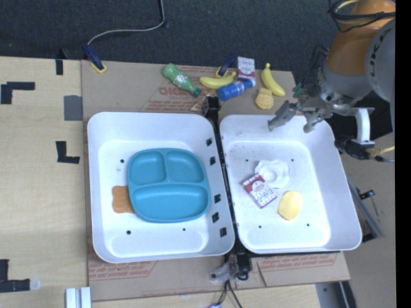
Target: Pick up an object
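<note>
Worktop carries two white bins. Claw [295, 118] hangs spread and unladen over right bin's [334, 172] far rim; yellow object [289, 205] lies near its front, ungrasped. Pick not yet begun.

R bin: yellow lemon-like obj [289, 205] near front | red/white carton [259, 190] flat, just L of it | white obj [272, 171] behind carton

Bench [38, 172] carries two white bins [154, 249] side by side. Behind them on the bench: green bottle [180, 79], two bananas [217, 81], blue bottle [232, 90].
</note>
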